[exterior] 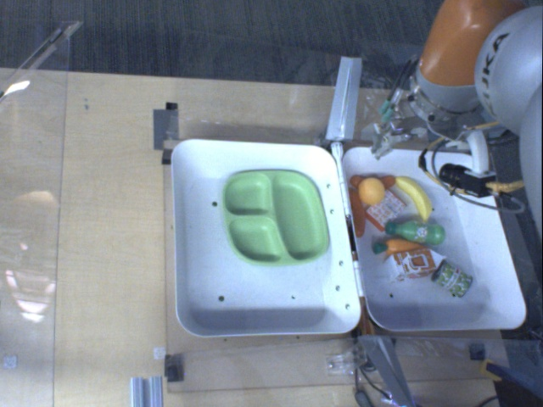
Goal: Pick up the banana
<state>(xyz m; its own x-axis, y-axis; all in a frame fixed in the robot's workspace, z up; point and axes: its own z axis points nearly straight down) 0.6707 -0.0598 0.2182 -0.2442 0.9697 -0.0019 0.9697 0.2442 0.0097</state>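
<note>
Yellow banana (pixel 415 196) is lying in the right bin (pixel 501 312); the hand (pixel 392 132) is hovering at its eleven o'clock, fingers' state indiscernible.

Green divided tray (pixel 276 214) in left bin (pixel 195 303); orange (pixel 371 192), green bottle (pixel 416 231), carrot (pixel 396 247), can (pixel 452 279) in right bin (pixel 501 299)

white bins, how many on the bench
2. The left bin holds a green divided plate. The right bin, touching its neighbour's edge, holds the banana among other small items. The gripper hangs over its far left corner.
</note>
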